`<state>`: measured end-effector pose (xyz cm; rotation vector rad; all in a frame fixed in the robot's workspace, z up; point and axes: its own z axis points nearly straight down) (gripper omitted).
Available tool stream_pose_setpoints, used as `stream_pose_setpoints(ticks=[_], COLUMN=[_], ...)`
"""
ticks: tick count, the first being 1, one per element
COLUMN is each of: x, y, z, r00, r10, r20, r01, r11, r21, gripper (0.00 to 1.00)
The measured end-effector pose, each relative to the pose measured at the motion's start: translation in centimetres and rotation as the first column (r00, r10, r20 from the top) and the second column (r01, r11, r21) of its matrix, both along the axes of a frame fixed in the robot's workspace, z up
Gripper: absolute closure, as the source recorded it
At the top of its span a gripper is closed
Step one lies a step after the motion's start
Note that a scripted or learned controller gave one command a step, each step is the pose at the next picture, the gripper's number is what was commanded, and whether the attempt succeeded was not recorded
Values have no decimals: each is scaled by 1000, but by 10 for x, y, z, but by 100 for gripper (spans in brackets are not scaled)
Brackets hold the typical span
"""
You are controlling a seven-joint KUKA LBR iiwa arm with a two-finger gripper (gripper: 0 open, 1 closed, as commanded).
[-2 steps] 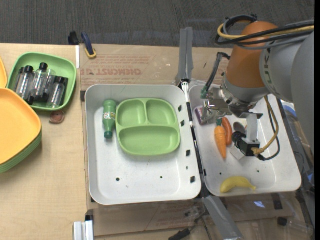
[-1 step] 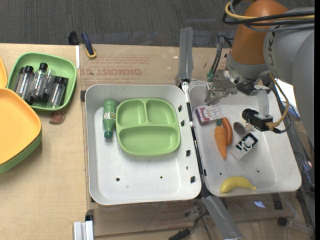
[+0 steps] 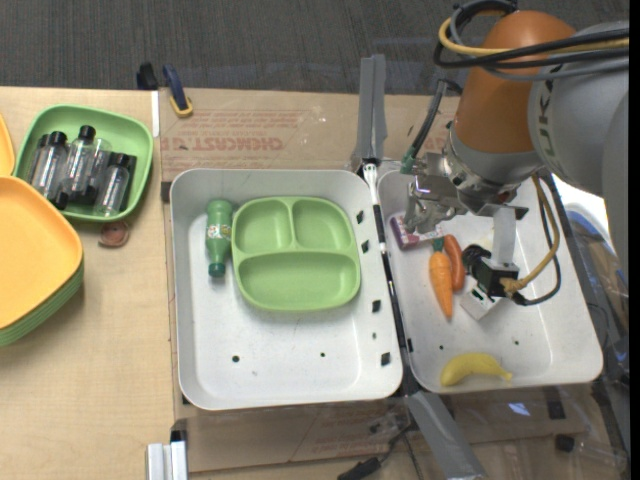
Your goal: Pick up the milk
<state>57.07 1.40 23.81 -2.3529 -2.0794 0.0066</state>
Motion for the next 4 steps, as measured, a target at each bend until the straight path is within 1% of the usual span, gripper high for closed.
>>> stream_pose_setpoints(ticks=[1,2,3,4], x=[42,39,82,70], y=[4,19,-13,18], z=[-5,-48,-47,-47], r00=[998,991,908,888], r10=[60,136,419,461], r20=[0,-1,4,2], r01=[-60,-136,-419,-461], r11=[998,991,908,888], r21=[-1,1,-1,1], gripper=[100,100,100,100])
